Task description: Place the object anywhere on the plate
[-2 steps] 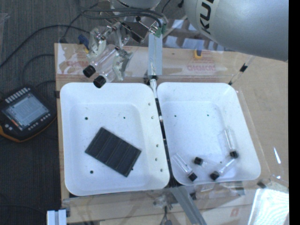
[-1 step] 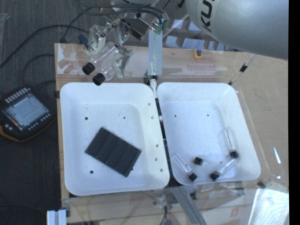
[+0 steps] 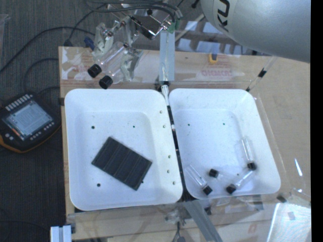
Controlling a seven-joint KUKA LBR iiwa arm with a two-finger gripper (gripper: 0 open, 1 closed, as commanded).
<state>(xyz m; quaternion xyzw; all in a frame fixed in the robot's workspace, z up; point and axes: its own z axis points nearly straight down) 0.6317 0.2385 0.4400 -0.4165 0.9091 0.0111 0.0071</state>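
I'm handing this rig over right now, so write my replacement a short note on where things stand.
End effector: above the bench behind the left bin, nothing seen between its fingers.
Plate: dark ribbed slab lying flat in the left bin.
Objects: clear vials with black caps in the right bin, near its front.
Done: nothing on the plate yet.
Left: pick one vial, place it on the plate.

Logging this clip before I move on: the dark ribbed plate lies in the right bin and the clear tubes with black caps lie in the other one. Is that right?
Not quite: the bins are swapped. The camera view shows the dark ribbed plate lying in the left bin, and the clear tubes with black caps lying in the right bin, toward its near right corner.
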